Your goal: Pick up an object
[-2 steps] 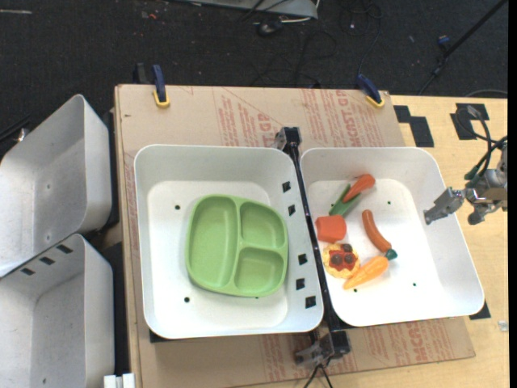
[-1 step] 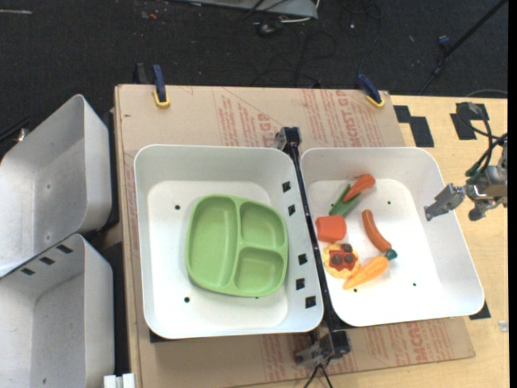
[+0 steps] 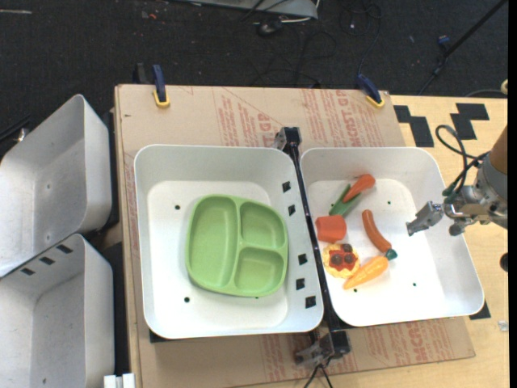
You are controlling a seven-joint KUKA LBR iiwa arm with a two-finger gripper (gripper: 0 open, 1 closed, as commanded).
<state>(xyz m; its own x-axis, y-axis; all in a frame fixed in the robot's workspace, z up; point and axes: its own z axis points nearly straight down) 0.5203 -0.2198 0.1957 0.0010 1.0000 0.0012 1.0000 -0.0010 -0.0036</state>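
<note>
Gripper point(image 3: 440, 219): seen at the right edge of the frame, over the right rim of the right bin point(image 3: 464, 297); two grey fingers are spread apart with nothing between them, so it is read as open and holding nothing.

Objects on offer: a cluster in the left half of the right bin, well apart from the gripper.

Nearest candidate: the sausage point(image 3: 376, 231), lying to the left of the gripper and slightly lower in the frame.

Long axis of the sausage: slanted from upper left to lower right, its lower end close to the green stem of the lower carrot point(image 3: 367, 272).

Other pieces: an upper carrot point(image 3: 355, 192) with green top, a red block point(image 3: 331, 229), and a yellow round piece point(image 3: 340, 258) with dark bits, all further left.

Left bin: a green divided plate point(image 3: 237, 245) is held there.

Coming move, as judged: a leftward travel across bare bin floor is called for, with the fingers set across the sausage's slant.
</note>
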